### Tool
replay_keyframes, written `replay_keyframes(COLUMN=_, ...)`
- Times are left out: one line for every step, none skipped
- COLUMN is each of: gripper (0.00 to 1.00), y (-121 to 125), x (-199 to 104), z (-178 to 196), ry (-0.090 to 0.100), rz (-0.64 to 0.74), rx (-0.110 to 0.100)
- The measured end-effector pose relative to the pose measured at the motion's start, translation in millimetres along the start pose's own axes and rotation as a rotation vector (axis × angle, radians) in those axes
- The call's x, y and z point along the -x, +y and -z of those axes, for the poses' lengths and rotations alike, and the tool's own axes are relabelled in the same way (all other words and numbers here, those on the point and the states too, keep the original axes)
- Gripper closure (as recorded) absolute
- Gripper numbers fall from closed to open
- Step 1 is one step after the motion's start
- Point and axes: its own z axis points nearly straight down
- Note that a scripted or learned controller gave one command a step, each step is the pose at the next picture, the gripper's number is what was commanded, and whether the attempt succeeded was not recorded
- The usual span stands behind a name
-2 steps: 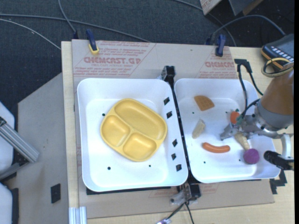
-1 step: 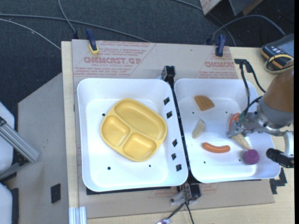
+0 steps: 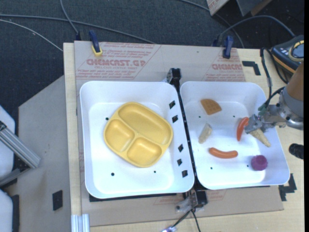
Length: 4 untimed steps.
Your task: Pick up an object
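we see the gripper (image 3: 254,127) low in the right bin (image 3: 227,88), just beside a red pepper (image 3: 241,128) and a cone (image 3: 263,137). we cannot tell its state. a yellow plate (image 3: 138,134) lies in the left bin (image 3: 91,129).

The arm (image 3: 295,93) is a rounded body with an orange-tan band above a pale grey wrist ring. A thin dark cable (image 3: 268,100) loops along its side. The claw (image 3: 256,127) is a small grey metal block with dark fittings and short, dull fingers.
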Motion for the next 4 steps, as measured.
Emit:
replay_keyframes(gripper=1.00, y=1.7, x=0.5, z=51.6, ry=0.001, rz=0.001, rx=-0.001)
replay_keyframes(gripper=1.00, y=15.6, x=-49.2, z=43.5, ry=0.006, rz=0.005, rx=-0.008)
replay_keyframes(gripper=1.00, y=31.1, x=-103.9, z=57.1, ry=0.004, rz=0.006, rx=-0.005)
replay_keyframes(gripper=1.00, y=52.6, x=-164.1, z=57.7, ry=0.005, rz=0.006, rx=-0.005)
